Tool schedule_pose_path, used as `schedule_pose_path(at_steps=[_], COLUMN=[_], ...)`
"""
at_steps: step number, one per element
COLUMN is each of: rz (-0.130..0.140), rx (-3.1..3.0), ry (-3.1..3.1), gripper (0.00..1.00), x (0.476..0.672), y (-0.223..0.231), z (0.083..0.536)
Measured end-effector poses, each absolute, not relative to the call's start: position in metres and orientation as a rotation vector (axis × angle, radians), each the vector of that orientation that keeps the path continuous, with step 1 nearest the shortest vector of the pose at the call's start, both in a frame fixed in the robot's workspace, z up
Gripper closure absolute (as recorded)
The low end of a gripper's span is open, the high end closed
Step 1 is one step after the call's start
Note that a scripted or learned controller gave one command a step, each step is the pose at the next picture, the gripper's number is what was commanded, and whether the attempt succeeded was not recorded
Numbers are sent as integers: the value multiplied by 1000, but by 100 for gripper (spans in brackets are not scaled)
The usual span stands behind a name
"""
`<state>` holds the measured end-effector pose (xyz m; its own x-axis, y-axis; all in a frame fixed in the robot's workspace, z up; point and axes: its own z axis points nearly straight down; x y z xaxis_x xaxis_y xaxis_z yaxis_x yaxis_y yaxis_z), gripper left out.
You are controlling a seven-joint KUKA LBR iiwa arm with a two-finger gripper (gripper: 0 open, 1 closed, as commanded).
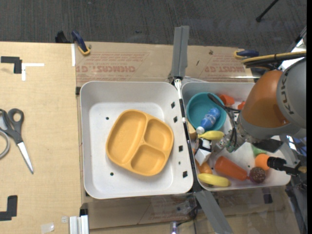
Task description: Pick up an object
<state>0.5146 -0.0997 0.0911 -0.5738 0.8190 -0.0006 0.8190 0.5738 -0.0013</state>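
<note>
In the right white bin, a yellow plastic banana lies at the near wall, long axis left–right, beside an orange cone-shaped toy tapering toward the left. Above them the gripper hangs low over the clutter; its opening cannot be told. Farther back, mirrored lettering, partly "CHEMCAS", crosses the cardboard-covered worktop.

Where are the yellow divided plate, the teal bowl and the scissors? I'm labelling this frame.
yellow divided plate (pixel 140 143), camera view, on the ridge where its compartments meet.
teal bowl (pixel 195 110), camera view, on its inner left wall.
scissors (pixel 16 117), camera view, on a grey handle ring.
</note>
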Motion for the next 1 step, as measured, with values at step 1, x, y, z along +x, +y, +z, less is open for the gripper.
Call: schedule_pose_path(at_steps=[1], rz=[2], rx=[-1517], ry=[-2754], gripper=[100], x=[511], y=[-177], z=[282])
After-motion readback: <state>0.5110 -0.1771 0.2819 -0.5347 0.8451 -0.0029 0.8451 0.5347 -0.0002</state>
